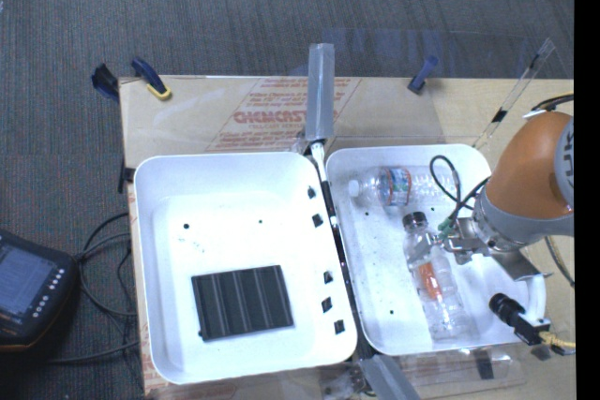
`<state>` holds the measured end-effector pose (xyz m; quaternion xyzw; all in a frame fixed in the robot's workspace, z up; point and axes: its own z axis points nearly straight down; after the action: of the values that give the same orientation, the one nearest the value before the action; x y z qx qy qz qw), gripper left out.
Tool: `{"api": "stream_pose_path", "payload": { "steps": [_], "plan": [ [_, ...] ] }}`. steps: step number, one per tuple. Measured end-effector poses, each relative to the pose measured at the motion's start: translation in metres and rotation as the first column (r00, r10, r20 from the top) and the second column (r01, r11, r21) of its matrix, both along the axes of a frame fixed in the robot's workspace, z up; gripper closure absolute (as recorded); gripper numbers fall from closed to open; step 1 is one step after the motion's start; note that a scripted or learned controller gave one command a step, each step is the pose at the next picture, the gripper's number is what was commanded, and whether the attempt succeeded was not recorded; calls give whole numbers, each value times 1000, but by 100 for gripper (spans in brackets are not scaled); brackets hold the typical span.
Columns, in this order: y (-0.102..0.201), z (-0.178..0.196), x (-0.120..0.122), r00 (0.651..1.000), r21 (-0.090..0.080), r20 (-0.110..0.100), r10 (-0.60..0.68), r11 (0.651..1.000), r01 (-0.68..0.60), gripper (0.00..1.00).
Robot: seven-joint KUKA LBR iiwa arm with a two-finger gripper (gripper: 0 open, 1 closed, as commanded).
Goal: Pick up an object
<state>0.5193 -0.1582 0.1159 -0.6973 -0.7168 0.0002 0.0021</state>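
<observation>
Two clear plastic bottles lie in the right bin. One, with a blue and orange label, is near the bin's far wall. The other, longer, with an orange label and a dark cap, lies lengthwise down the middle of the bin. My gripper is low over the right bin, right beside the upper part of the long bottle, just right of its cap end. The grey wrist and orange band hide the gripper's far side. A black ribbed rectangular pad lies flat in the left bin.
The left bin stands beside the right one, with a divider wall and black clips between them. A grey upright bar rises behind the bins. Blue clamps sit on the bench's far edge.
</observation>
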Motion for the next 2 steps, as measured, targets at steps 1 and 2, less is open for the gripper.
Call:
{"api": "stream_pose_path", "payload": {
  "steps": [1,2],
  "plan": [
    [-13,-28,9,998,1,2,57,998,-57,0],
    [-32,-27,45,991,-1,2,-132,991,132,0]
  ]
}}
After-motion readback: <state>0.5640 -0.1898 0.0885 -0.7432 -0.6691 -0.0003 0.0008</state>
